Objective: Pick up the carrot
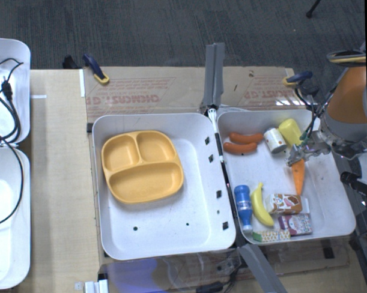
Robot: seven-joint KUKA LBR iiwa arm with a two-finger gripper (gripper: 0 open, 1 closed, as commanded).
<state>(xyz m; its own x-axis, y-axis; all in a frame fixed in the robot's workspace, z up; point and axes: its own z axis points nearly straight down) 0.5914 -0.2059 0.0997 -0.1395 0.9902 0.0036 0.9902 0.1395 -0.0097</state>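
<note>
Carrot [299, 178] is seen lengthwise toward the camera, tip nearest, its top gripped between the pincer [297, 156] fingers.

The grey arm reaches in from the right, its claw [299, 152] pointed downward.

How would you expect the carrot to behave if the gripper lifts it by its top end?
The carrot looks like rigid toy plastic, so probably stiff and light. Its tapered, smooth body may slip or swing from the gripper at its thick end. Lying flat in the right bin, it might roll if nudged.
</note>
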